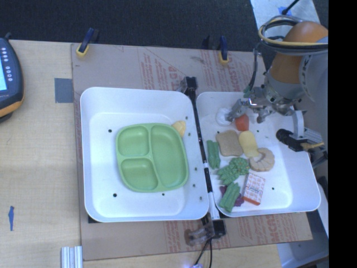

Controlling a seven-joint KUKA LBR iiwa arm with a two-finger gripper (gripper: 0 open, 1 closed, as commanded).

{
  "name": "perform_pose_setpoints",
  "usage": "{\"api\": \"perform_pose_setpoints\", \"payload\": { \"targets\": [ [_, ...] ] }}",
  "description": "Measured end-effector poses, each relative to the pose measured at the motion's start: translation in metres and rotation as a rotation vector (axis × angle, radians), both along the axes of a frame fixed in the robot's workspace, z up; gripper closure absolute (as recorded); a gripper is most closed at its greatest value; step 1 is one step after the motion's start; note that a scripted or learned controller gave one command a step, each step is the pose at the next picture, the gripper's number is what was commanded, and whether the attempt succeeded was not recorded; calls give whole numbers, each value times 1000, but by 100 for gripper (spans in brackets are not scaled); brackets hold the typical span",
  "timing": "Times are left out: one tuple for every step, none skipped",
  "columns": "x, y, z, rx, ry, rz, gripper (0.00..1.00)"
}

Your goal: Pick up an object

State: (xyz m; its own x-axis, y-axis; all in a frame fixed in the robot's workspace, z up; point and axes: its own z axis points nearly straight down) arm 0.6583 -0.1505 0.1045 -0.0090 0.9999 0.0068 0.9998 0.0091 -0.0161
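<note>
— Where is the arm [293, 60] now?

— Reaching in from the right, over the far end of the right bin [304, 197]. The claw [249, 109] hangs low there, just above a small red ball [241, 123], maybe a tomato. Whether it touches the ball, I cannot tell.

— Is the claw open or closed?

— I cannot tell from here; the metal parts blur together. Nothing shows as gripped.

— What else lies in that bin?

— A heap of toy food. Just below the ball a brown slice of bread [228, 143], with a pale yellow piece [248, 143] touching it on the right. Next to that a tan ring [262, 159], like a doughnut. Left of the bread a green pod [213, 153] lies along the bin wall. Below come a leafy green lump [234, 170], a red and white packet [254, 189], and another green piece [229, 197] lying over something purple.

— And the left bin [97, 200]?

— A green plate [151, 157] with three compartments sits in the middle. A small yellow thing [179, 128] rests just beside its far right corner.

— Anything on the bench [39, 166] itself?

— A handset [8, 74] with a screen at the far left edge, well apart from the bins.
</note>
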Motion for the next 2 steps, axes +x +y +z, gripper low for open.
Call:
{"api": "perform_pose_setpoints", "payload": {
  "targets": [
    [0,-2,0,2,0,0,0],
    [-1,0,0,-2,-1,-1,0]
  ]
}}
